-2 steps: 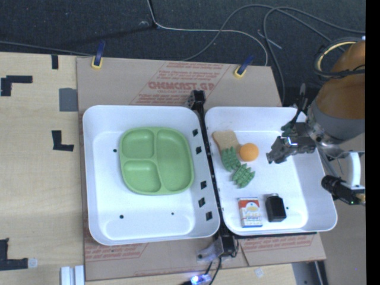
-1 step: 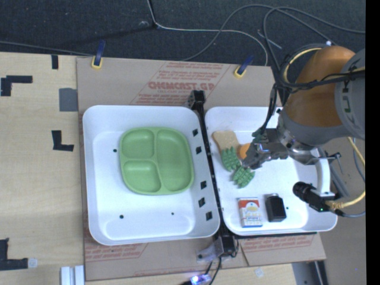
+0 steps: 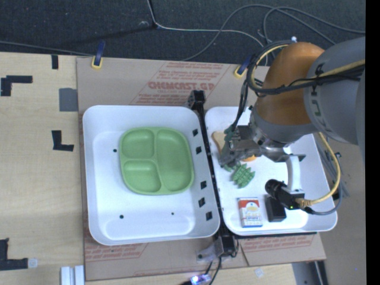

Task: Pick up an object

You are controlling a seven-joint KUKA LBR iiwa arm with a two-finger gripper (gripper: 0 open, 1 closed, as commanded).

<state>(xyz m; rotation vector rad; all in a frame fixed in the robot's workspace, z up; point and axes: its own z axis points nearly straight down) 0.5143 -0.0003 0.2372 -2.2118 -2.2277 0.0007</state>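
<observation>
**benchwatcher:** Since the arm [image 3: 309,94] is hunched low over the right bin [image 3: 314,221], I'd call this the reach-down step, the bit just before any grab. The end effector [image 3: 236,150] sits at the upper left of that bin, right on top of a small clutter: something tan [image 3: 218,139] near the divider, a bit of orange [image 3: 250,157], and a green leafy toy [image 3: 242,175] just below it. Can't tell how far open it is or whether it has hold of anything, the wrist blocks that.

**binlurker:** Agreed, nothing looks lifted to me. So which one is the target?

**benchwatcher:** My guess is one of those three, they're closest. The small box with the red label [image 3: 250,211] lies lower in the frame, well apart. The left bin [image 3: 95,177] just holds a green divided plate [image 3: 157,161].

**binlurker:** Then the next move needs a clean close on one piece, and a straight lift. Crowded pile, so it could easily pinch two or slip off.
</observation>
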